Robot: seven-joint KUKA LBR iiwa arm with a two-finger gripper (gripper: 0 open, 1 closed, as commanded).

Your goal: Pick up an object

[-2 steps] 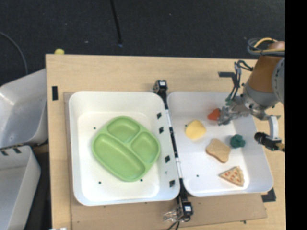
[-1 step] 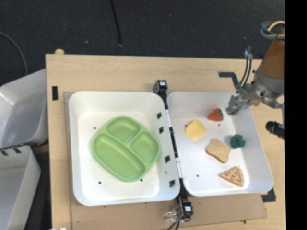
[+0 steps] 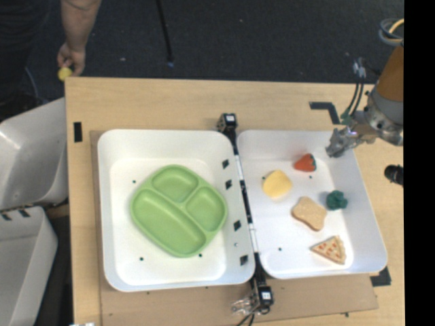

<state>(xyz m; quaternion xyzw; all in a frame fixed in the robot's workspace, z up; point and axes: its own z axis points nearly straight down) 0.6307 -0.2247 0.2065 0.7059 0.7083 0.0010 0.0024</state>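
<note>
The right bin (image 3: 353,202) holds a red strawberry-like piece (image 3: 305,162), a yellow lump (image 3: 276,184), a slice of toast (image 3: 310,213), a small dark green piece (image 3: 336,200) and a pizza wedge (image 3: 330,250). My gripper (image 3: 339,143) hangs over the bin's upper right corner, just right of the red piece and apart from it. Nothing shows between its fingers.
The left bin (image 3: 115,155) carries a green divided plate (image 3: 179,209). A person's arm (image 3: 78,26) holding something yellow reaches in at the top left, beyond the bench. A black clamp (image 3: 227,121) sits where the two bins meet.
</note>
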